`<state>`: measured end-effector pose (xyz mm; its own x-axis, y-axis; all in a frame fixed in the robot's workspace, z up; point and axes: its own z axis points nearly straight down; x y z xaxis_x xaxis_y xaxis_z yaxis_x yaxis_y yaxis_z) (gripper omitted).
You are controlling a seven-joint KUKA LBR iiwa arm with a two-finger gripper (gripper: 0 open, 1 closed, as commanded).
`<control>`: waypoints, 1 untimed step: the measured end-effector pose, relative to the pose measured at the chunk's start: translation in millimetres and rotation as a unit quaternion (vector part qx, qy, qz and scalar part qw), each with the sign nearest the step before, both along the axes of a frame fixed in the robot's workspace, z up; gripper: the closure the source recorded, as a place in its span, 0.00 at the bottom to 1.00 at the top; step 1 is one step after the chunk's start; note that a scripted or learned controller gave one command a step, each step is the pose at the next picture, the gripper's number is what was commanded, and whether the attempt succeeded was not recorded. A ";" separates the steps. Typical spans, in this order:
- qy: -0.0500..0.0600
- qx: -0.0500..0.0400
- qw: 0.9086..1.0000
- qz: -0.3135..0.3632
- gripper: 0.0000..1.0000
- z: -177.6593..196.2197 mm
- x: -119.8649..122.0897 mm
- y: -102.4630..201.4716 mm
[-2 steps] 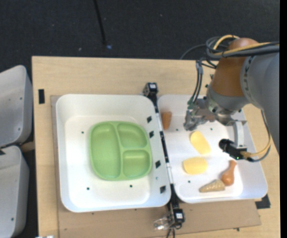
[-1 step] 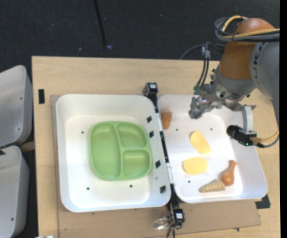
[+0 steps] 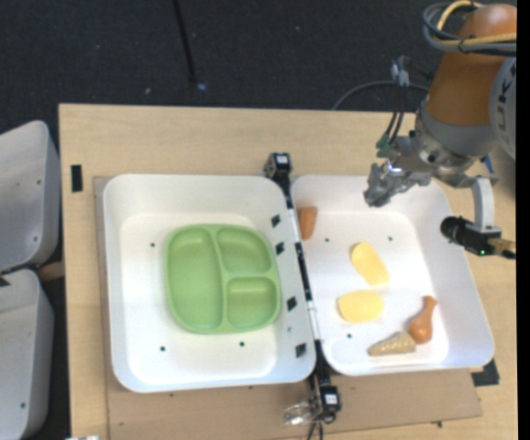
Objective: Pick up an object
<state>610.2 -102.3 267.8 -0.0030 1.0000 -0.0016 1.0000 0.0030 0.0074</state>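
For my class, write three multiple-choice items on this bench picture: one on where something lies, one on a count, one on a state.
1. Where does the green divided plate lie?
A. in the left bin
B. in the right bin
C. on the bare bench

2. How many flat yellow pieces lie in the right bin?
A. one
B. two
C. four

3. How does the gripper stand to the things in the right bin?
A. it presses on the plate
B. it touches the small orange piece
C. it hangs over the bin's far edge, apart from them

Answers:
1 A, the plate fills the middle of the left bin.
2 B, two yellow pieces lie one below the other.
3 C, white bin floor separates it from every piece.
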 end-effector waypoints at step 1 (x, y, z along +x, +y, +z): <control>0.002 0.000 1.000 0.001 1.00 11.4 0.7 -1.1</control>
